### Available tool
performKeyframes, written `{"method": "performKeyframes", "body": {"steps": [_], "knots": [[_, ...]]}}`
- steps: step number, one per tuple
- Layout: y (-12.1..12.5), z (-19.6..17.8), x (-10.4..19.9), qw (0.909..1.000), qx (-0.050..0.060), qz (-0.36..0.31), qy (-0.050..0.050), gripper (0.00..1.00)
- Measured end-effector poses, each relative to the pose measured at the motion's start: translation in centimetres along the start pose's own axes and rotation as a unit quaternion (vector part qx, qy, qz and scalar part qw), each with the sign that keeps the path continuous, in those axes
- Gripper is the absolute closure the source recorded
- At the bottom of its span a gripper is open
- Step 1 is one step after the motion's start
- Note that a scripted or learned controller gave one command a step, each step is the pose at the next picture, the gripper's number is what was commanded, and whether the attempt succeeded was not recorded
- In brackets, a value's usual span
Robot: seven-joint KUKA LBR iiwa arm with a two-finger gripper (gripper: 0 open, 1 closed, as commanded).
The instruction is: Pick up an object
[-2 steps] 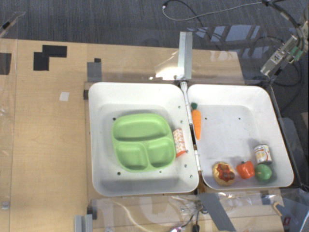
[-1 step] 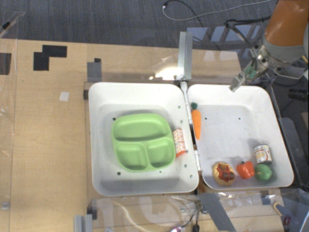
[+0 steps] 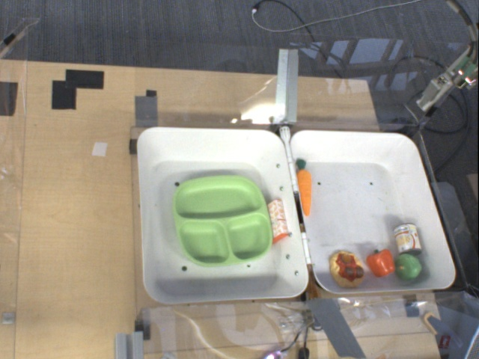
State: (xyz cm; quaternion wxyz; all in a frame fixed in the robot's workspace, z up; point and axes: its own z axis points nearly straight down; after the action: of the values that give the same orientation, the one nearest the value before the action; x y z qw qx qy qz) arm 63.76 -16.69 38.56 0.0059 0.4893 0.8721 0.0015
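Green plate (image 3: 217,200), smooth moulded plastic with rounded corners and three compartments, lies flat in the left bin (image 3: 157,200) on the counter (image 3: 75,223). A small packet (image 3: 278,220) with a red-and-white pattern rests between the plate's right edge and that bin's right wall. Its print is too small to read.

In the right bin (image 3: 374,155), an orange carrot (image 3: 304,193) with a green top lies along the left wall, top pointing to the far side. Three items form a row along the near wall:
- a round tan piece (image 3: 347,268) with red patches;
- a glossy red-orange pepper (image 3: 381,262);
- a smooth green ball (image 3: 409,267).

A small cylindrical can (image 3: 406,239) stands upright just behind the green ball. Its label shows white, red and yellow areas, with no legible writing.

The gripper (image 3: 440,90) hangs beyond the far right corner of the right bin, well apart from every object. It touches nothing. How far open it is cannot be told.
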Motion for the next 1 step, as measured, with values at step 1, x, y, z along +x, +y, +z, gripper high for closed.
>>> {"method": "performKeyframes", "body": {"steps": [1], "knots": [[4.20, 2.29, 0.69, 1.0000, 0.001, -0.003, 0.001, 1.00]]}}
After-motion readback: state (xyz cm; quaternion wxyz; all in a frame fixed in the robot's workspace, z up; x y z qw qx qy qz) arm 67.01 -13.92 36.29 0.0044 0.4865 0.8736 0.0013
